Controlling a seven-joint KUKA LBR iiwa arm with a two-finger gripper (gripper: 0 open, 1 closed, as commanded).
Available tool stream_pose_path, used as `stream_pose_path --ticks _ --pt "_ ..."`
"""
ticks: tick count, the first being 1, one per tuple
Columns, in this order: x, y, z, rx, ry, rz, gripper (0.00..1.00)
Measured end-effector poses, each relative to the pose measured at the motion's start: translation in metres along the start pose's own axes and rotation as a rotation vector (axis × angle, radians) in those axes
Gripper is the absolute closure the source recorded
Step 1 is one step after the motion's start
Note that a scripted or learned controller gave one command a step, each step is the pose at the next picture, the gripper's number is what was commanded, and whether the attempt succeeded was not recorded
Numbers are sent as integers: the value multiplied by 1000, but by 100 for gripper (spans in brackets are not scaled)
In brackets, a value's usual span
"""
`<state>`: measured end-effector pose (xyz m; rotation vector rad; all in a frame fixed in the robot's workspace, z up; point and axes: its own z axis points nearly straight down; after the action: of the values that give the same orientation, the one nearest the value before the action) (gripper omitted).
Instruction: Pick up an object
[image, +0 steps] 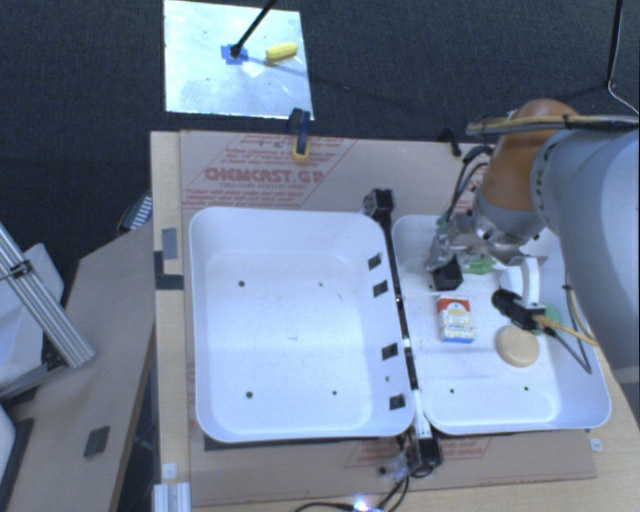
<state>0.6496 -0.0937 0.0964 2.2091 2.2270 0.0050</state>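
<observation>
Low in right bin (500, 395), hand (445, 268) held beside small box (456, 320); grip cannot be told. Reach step judged; box must be lined up next.

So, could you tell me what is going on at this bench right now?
The grey robot arm reaches in from the right, with its gripper low over the far part of the right-hand shallow white bin. A small red, white and blue carton and a tan round disc lie on that bin's floor, nearer the camera, both apart from the gripper.
</observation>
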Motion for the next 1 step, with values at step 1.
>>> stream_pose_path --ticks 1 --pt "33 23 -95 -8 1 0 100"
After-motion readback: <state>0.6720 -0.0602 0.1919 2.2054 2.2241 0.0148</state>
